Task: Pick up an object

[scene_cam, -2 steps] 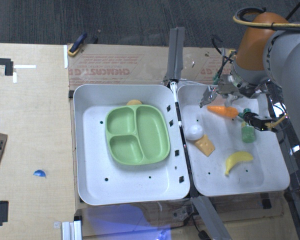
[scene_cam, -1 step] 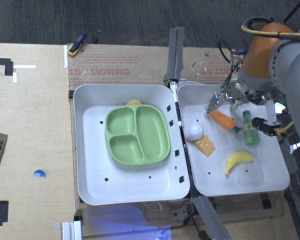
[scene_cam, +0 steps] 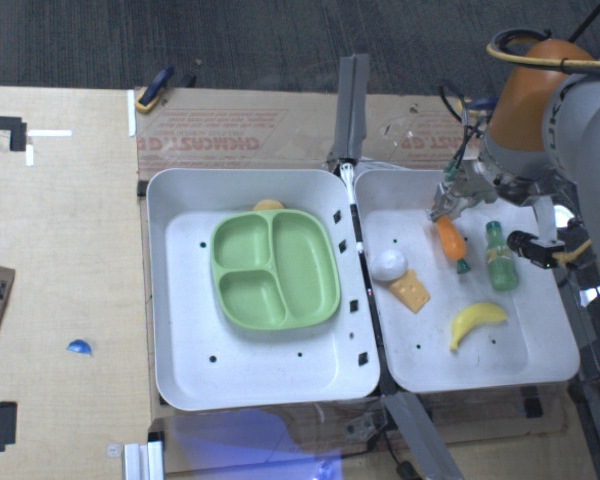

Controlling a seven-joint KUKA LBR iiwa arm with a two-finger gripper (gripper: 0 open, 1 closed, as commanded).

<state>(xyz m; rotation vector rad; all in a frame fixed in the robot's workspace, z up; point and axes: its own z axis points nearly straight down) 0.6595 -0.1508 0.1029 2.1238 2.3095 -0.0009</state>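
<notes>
Orange against the white, the carrot (scene_cam: pixel 450 240) lies at the far side of your right bin (scene_cam: pixel 540 368), just left of the green bottle (scene_cam: pixel 499 256); your tool (scene_cam: pixel 448 204) sits right over the carrot's far end, and you cannot tell how its tips stand; a white ball (scene_cam: pixel 387 263), a cheese wedge (scene_cam: pixel 411 291) and a banana (scene_cam: pixel 476 321) lie nearer; the left bin (scene_cam: pixel 180 358) carries a green divided plate (scene_cam: pixel 276 268); red mirrored lettering on the cardboard (scene_cam: pixel 240 128) beyond is not legible.
</notes>
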